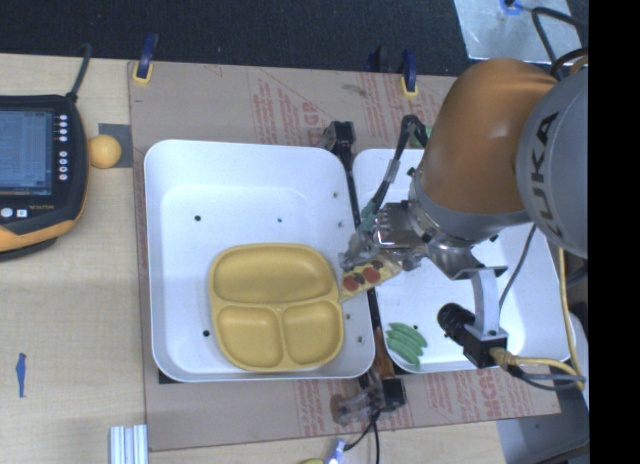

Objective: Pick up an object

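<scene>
**Gripper hanging over the seam between the two bins**

Nearest the camera's lower edge, a green pea-pod toy (406, 342) is lying in the right bin (540, 282), close to its front left corner. In the left bin (180, 202), a yellow divided plate (275, 304) is sitting flat toward the front right, its three compartments facing up. Just past the plate's right edge, a small flat piece with red spots (368, 275) is resting across the divide between the bins, and the gripper (372, 248) is hovering right over it; whether its fingers are spread or pinched together, I cannot tell. Behind, the orange-banded arm (500, 142) is looming over the right bin. Farther left, an orange ball (103, 150) is sitting beside a handheld pendant (35, 172)
</scene>
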